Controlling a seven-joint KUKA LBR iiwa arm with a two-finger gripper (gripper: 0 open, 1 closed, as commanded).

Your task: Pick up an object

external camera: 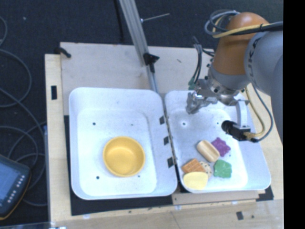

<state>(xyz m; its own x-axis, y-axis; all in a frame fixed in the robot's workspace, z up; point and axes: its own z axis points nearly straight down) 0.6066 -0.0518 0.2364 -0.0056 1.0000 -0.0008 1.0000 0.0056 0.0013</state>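
My gripper (192, 107) hangs over the far left part of the right bin (252, 175), well above its floor, with nothing visibly held. The objects lie in a cluster at that bin's near end: a tan bread-like roll (208, 150), a purple piece (221, 146), a green piece (222, 169), an orange waffle-like piece (192, 166) and a pale yellow piece (196, 180). The gripper is up and to the left of this cluster, apart from all of them.
The left bin (81, 128) holds a yellow bowl (124, 156) near its middle. A slanted metal pole (137, 32) rises behind the bins. The grey arm with its orange band (237, 42) comes in from the upper right.
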